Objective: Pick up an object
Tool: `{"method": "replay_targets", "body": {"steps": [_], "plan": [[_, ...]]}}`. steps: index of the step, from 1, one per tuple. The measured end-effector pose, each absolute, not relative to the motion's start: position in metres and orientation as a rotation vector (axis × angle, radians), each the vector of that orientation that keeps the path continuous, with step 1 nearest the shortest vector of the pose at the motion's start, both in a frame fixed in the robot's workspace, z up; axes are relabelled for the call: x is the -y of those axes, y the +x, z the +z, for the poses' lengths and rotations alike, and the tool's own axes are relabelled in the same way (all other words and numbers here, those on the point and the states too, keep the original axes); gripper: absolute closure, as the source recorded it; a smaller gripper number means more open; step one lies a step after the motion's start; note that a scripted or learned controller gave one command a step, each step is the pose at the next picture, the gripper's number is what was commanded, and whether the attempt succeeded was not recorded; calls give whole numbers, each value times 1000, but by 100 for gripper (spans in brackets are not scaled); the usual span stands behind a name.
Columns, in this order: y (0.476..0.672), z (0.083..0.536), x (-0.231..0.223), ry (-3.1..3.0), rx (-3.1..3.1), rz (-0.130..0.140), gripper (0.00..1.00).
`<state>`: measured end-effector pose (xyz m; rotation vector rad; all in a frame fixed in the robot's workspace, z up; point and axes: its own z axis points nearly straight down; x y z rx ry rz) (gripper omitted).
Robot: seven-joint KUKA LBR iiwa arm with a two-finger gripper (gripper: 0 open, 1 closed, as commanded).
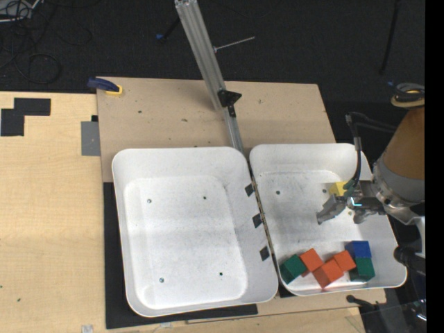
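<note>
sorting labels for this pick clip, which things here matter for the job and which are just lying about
For the job:
- gripper, over the right bin
- in that bin: blue block, two green blocks, three orange blocks

Lying about:
- left bin
- metal rail
- blue clamp
- black shapes

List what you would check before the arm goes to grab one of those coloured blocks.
1. Blocks available in the right bin: ok, a cluster lies along its near edge.
2. Gripper over that bin: ok, it hangs above the bin's middle.
3. Gripper lined up with a block: not ok, the blue block and the others lie nearer the camera.
4. Room around a block: not ok, the orange block sits packed against its neighbours.
5. Gripper carrying nothing: cannot tell.
</note>
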<state>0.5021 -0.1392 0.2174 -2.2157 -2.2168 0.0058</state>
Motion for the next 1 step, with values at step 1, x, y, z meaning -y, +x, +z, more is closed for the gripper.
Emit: {"method": "replay_targets", "body": {"steps": [1], "plan": [[503,219,140,-2223,2216,2,0]]}}
